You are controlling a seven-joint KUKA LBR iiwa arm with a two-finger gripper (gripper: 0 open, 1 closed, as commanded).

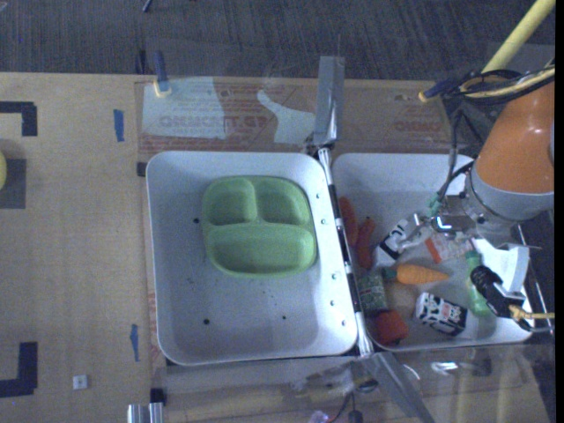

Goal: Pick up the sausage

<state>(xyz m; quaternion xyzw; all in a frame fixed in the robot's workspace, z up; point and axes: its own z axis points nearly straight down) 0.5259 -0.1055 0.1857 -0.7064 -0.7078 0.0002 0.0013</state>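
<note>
Cam view: arm (518, 152) comes in from right, over the right bin (388, 170). End effector (441, 226) hangs above that bin's middle; can't tell its state, nothing seen gripped. Sausage (364, 241), reddish, lies along the right bin's left wall, w/ a second red piece (347, 217) just beside it. Near them: carrot (421, 274), black-and-white carton (441, 313), red item (390, 326) at the front edge. Left bin (176, 324) holds a green divided tray (258, 226), upside-right, near its back. Both bins sit on the bench (70, 263).
</note>
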